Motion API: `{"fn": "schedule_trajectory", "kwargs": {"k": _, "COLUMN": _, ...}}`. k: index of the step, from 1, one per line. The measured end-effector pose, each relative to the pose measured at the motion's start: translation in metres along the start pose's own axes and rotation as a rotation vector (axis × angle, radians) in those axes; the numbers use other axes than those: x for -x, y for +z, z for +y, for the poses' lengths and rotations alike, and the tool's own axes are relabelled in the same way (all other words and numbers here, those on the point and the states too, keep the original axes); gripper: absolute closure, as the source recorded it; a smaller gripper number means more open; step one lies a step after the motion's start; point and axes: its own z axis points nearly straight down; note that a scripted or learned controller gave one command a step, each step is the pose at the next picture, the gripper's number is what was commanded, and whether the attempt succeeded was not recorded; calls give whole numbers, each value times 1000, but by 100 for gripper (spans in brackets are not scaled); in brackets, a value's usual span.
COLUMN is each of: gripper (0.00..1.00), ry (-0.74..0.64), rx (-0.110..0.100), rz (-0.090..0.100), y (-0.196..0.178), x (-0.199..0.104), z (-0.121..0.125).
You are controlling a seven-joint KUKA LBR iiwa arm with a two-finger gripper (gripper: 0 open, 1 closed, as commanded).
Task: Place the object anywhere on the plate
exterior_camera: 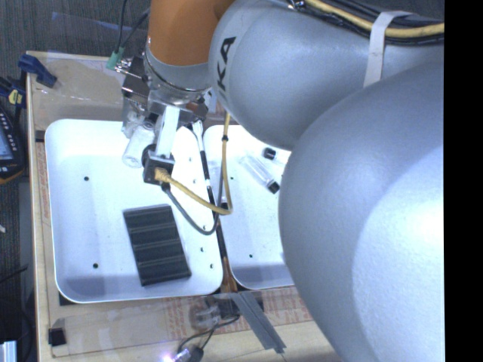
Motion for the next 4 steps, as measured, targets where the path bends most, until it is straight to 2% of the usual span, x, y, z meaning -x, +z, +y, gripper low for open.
{"fn": "schedule_trajectory", "kwargs": {"k": 1, "gripper": 100, "ry": -45, "rx": 0, "rz": -4, "y": 86, "x": 42, "z": -105}}
{"fn": "schedule_trajectory", "kwargs": {"k": 2, "gripper": 100, "ry": 53, "rx": 3, "rz": 0, "y": 238, "x": 45, "z": -57}}
{"fn": "schedule_trajectory", "kwargs": {"k": 3, "gripper": 100, "ry": -8, "rx": 10, "rz": 8, "y": 234, "x": 89, "z": -81}}
{"fn": "schedule_trajectory", "kwargs": {"k": 4, "gripper": 100, "ry": 275, "rx": 2, "rz": -1, "y": 238, "x": 13, "z": -116}}
